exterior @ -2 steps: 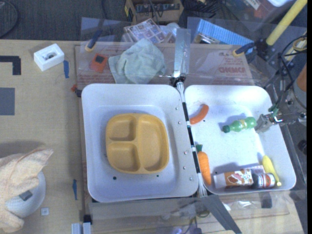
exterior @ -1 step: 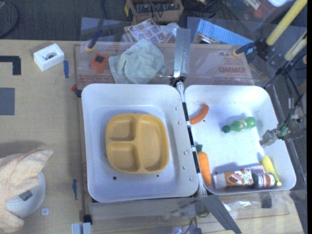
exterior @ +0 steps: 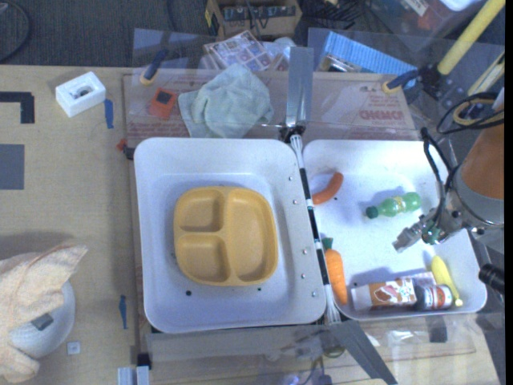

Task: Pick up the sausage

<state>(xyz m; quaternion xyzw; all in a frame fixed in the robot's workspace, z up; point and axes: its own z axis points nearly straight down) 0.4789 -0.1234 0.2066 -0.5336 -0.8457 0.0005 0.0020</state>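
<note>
Reaching in over the right bin (exterior: pixel 377 163), the hand (exterior: pixel 410 237) sits low near that bin's right side, with nothing between its fingers; whether they are spread or closed I cannot tell at this size. The sausage (exterior: pixel 327 188) lies in the same bin, close against its left wall near the upper left corner, well apart from the hand. Between the two sits a small green bottle (exterior: pixel 394 206) lying on its side, nearer the hand than the sausage. Just below and right of the hand lies a small yellow banana (exterior: pixel 442 273). Along the bin's lower wall a sauce bottle (exterior: pixel 401 293) with a red and white label lies flat, and left of it a carrot (exterior: pixel 336 273) rests against the left wall, below the sausage. Black cables (exterior: pixel 433 163) loop over the bin's right edge above the hand. The left bin (exterior: pixel 152 239) holds a yellow divided plate (exterior: pixel 227 235). Beyond both bins a pale green cloth (exterior: pixel 228 100) lies crumpled, and a small white box (exterior: pixel 80 93) stands on the counter (exterior: pixel 64 183) far to the left.
</note>
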